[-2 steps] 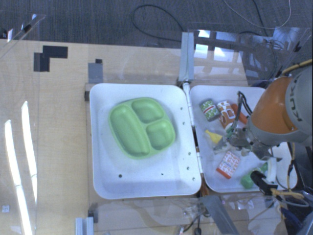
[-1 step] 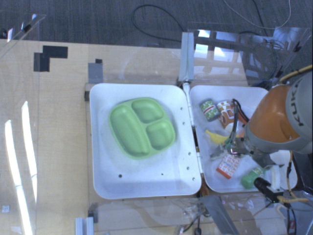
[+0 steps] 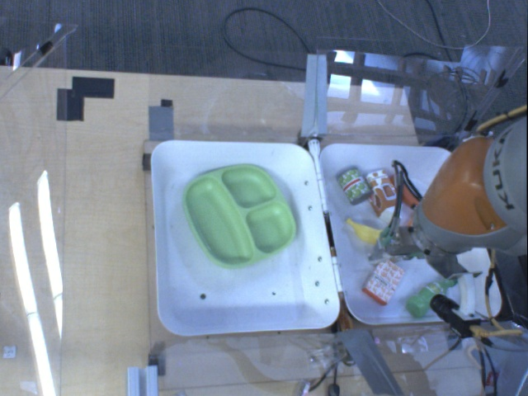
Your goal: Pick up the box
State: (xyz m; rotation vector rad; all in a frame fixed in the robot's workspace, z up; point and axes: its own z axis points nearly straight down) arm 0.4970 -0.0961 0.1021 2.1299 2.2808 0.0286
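"ku" on arm (image 3: 495, 180) side

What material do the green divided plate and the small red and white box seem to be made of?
The green divided plate looks like moulded plastic: one even colour, rounded compartments, a soft sheen. The red and white box seems printed cardboard, judging by its flat faces and sharp edges, though it could be a plastic toy.

The arm (image 3: 474, 196) hides part of the right bin (image 3: 355, 304), perhaps more items.
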